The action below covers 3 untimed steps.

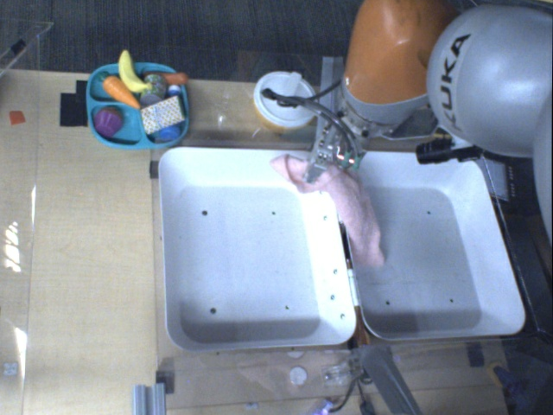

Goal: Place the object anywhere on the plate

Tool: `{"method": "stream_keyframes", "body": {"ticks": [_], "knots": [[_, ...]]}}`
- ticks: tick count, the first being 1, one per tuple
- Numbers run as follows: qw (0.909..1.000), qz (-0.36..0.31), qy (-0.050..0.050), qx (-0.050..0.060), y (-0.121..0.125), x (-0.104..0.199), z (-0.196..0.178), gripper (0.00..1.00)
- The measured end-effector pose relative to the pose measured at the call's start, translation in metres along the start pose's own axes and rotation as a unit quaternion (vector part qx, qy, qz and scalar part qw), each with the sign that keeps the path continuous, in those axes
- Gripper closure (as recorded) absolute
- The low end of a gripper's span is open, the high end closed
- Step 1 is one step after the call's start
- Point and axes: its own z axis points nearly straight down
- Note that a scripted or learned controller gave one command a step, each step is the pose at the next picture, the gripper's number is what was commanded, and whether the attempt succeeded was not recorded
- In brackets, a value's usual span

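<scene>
Gripper (321, 164): clenched on the pink cloth (350, 210)
Cloth: hangs from the fingers, draped over the seam between both bins
Plate (138, 105): well apart, far left

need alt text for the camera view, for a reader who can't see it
A grey and orange robot arm reaches in from the right, its gripper at the top end of a pink cloth draped across the seam between two shallow white bins. A blue divided plate of toy food sits on the bench at upper left, and a yellow-rimmed cup stands behind the bins.
</scene>
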Motion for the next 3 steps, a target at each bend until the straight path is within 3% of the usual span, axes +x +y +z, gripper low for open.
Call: {"method": "stream_keyframes", "body": {"ticks": [1,2,3], "knots": [[0.9825,-0.186,0.0,-0.001,0.043,0.032,0.012,1.0],[0.9821,-0.188,0.002,-0.001,0.081,0.067,0.01,1.0],[0.9822,-0.188,0.001,-0.001,0.081,0.066,0.01,0.0]]}}
